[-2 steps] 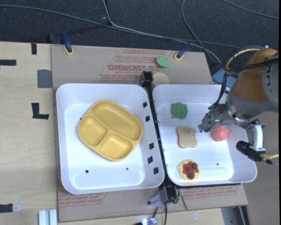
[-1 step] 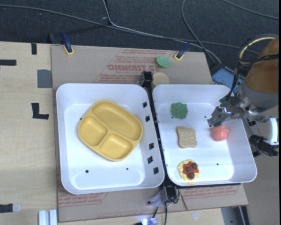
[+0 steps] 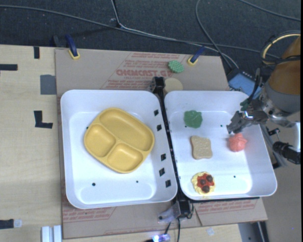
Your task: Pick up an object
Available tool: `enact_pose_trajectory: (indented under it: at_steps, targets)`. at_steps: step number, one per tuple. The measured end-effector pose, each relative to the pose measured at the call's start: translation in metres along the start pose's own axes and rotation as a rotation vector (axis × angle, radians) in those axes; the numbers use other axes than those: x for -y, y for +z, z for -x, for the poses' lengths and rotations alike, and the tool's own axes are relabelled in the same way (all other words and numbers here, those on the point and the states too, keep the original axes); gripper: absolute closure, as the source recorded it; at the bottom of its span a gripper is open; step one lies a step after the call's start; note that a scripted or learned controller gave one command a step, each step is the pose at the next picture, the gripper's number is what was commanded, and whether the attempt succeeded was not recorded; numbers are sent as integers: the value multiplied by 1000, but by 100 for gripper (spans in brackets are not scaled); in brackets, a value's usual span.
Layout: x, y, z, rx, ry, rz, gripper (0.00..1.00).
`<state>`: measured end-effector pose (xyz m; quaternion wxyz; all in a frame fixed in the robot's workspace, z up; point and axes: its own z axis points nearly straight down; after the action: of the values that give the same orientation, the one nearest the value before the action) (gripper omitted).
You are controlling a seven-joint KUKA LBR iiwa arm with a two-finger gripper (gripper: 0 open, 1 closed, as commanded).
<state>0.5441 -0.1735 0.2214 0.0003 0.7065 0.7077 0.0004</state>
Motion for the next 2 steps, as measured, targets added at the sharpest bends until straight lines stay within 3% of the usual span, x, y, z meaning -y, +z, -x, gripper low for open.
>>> enact_pose_trajectory:
  at_steps: [2]
  targets:
    - [-24,9,-121,-1,-6,-2,100]
